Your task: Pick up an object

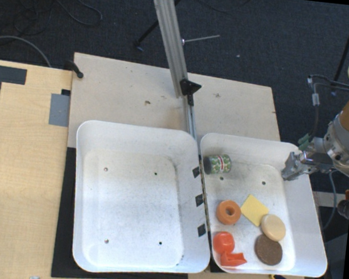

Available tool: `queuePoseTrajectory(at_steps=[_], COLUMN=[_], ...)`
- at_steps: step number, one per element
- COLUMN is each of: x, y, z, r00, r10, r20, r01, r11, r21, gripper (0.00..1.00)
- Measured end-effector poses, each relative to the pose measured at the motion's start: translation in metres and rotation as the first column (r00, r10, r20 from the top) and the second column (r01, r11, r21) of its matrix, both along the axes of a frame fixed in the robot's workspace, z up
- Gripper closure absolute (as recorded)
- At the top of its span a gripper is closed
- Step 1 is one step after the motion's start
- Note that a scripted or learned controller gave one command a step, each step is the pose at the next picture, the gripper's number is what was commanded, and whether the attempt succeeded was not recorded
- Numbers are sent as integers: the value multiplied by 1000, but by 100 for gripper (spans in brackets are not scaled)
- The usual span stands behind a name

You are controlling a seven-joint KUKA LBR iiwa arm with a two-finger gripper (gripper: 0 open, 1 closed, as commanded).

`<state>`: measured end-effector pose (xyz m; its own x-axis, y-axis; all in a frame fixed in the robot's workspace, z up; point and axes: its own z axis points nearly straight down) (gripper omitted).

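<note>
The right bin (264, 178) holds several small objects. A green can (217, 164) lies on its side near the bin's far left corner. An orange ring (228, 212), a yellow wedge (254, 210), a beige disc (273, 227), a brown disc (268, 249) and a red piece (227, 248) cluster at the near end. My gripper (292, 167) hangs over the bin's far right edge, well to the right of the can. Nothing shows between its fingers.
The left bin (130, 200) sits beside the right one, with black clips (197, 199) along the shared edge. A slanted aluminium post (173, 47) rises behind the bins. A wooden tabletop (13, 166) lies at the left.
</note>
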<state>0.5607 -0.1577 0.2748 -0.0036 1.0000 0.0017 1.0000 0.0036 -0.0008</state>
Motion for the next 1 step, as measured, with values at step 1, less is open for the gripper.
queuePoseTrajectory(at_steps=[1], x=[16], y=[46], z=[0], r00=[1000], r10=[1], r20=[0], r01=[-1], r11=[1000], r21=[0], gripper=[100])
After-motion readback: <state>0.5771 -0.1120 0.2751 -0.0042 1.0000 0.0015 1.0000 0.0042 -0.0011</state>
